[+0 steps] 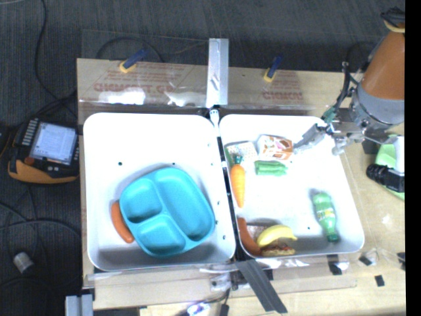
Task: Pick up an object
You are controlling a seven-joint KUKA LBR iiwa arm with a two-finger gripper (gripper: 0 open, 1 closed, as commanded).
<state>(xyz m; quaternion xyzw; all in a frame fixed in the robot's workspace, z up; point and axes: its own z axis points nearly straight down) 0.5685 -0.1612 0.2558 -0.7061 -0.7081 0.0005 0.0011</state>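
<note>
1. Right, the white-and-orange carton [273, 147] lies in the right bin [348, 196], at the back, nothing lifting it.
2. Gripper [308, 139] sits just beside the carton's right end, reaching in low from the right. Clenched or released? Can't tell from this angle, and nothing is seen held in it.
3. Around the carton: a green packet [239, 153] to its left, and a green pod-shaped toy [270, 168] just in front.
4. Carrot [238, 185] lies lengthwise by the divider w/ the left bin [99, 176].
5. Green bottle [325, 216] lies on its side toward the front right, well apart from the rest.
6. Front edge: banana [275, 233] on top of a reddish sausage [246, 237] (the pile is a bit jumbled).
7. Left bin holds a blue divided plate [168, 209], plus an orange sausage [121, 222] touching its left rim.
</note>
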